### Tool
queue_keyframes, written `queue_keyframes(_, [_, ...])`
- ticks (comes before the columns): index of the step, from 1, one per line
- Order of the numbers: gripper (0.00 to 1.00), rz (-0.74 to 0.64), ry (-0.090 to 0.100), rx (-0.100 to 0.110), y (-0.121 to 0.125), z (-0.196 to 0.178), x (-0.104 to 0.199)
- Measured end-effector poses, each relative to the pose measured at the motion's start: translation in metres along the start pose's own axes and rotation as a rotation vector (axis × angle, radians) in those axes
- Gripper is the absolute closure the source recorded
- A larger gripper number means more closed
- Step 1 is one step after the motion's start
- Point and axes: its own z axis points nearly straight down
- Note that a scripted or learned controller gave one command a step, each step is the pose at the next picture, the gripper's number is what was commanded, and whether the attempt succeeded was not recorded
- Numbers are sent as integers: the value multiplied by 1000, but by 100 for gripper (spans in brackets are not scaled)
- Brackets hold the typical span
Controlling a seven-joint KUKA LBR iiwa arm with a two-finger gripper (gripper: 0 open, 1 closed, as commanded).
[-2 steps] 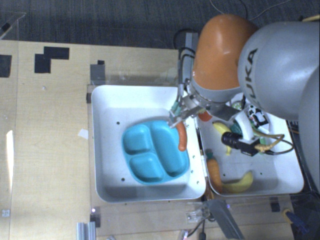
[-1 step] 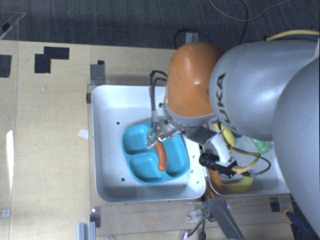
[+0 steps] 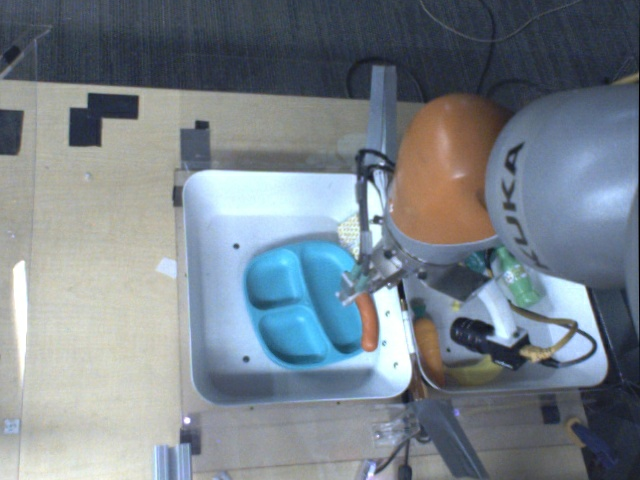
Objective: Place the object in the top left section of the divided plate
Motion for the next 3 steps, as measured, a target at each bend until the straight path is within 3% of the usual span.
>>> queue_keyframes(1, [100, -304, 0, -1, 26, -7, 42])
queue_keyframes(2, [100, -397, -3, -4, -22, -93, -38])
queue_keyframes(3, [100, -472, 1, 0, 30, 46, 51])
